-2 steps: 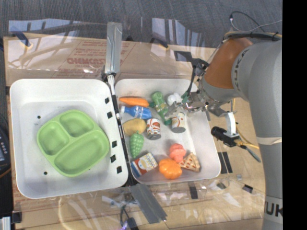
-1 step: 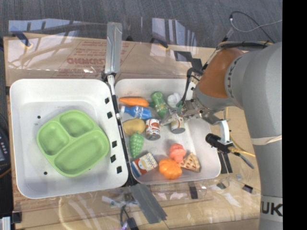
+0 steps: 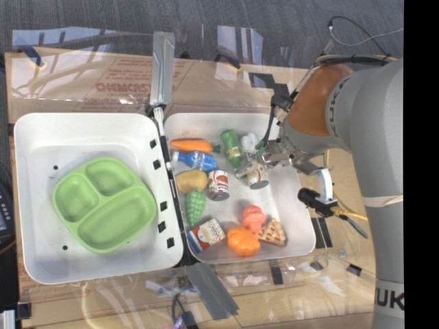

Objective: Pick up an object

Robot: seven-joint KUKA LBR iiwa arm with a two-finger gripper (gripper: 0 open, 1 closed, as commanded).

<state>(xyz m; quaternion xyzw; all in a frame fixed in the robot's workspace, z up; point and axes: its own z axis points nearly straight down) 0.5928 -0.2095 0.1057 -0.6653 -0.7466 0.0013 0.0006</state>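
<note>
The right bin holds several toy foods. An orange carrot, a blue bottle and a green bottle lie along its far side. Below them sit a yellow potato, a red and white can and a green ear of corn. Near the front wall are another can, an orange pumpkin, a pink piece and a waffle wedge. My gripper is low in the bin's far right part, right over a silver can and beside the green bottle.
The left bin carries a green divided plate. A row of black clips runs along the wall between the bins. The arm's grey body and orange band hang over the right bin's right rim.
</note>
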